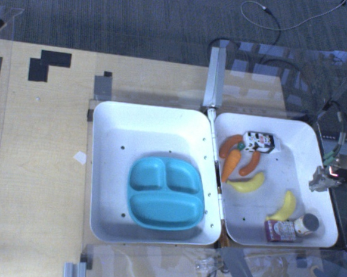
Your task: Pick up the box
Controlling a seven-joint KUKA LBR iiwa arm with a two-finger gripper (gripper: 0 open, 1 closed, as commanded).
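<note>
1. Right bin (291,168), our landmark: nothing lifted out of it yet.
2. Gripper (321,181) hangs over that bin's right rim; open or closed, can't tell.
3. Black-and-white box (259,141) lies at the bin's far end, untouched, so the whole pick remains!

Grey metal hand (324,179) with a small red-lit spot, thin trailing cables
</note>
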